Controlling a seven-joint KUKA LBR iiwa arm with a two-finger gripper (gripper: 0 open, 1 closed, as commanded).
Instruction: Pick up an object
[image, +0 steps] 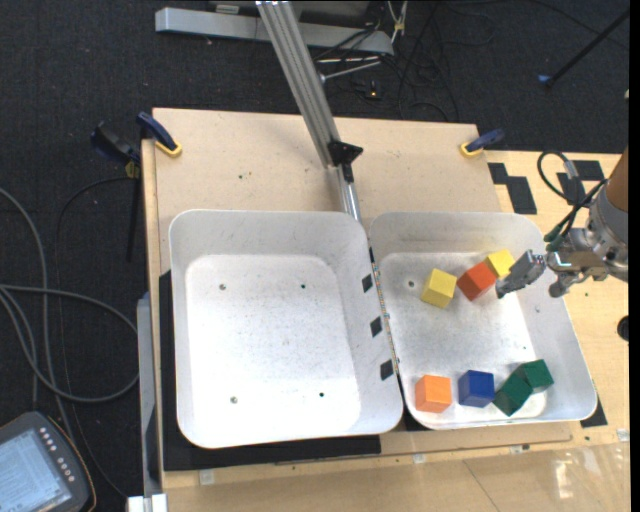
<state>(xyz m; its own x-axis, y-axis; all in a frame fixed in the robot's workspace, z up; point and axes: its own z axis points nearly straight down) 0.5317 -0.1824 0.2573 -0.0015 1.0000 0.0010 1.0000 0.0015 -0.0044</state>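
Arm (612, 215): we see it cut off at the right edge. Gripper (528, 270): over the right bin (560, 330), its tip just beside a small yellow block (501, 263) and a red block (476, 281); we cannot tell its opening or any contact. Also in that bin: yellow block (438, 287); along the near wall, orange block (433, 392), blue block (477, 388), two green blocks (524, 386).

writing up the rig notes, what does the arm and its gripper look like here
At the camera view's right edge, the arm shows a grey body with an orange patch at its top. Dark and green cables loop beside it. Its wrist is a cluster of grey metal parts, and the gripper ends in slim, dark grey fingers.
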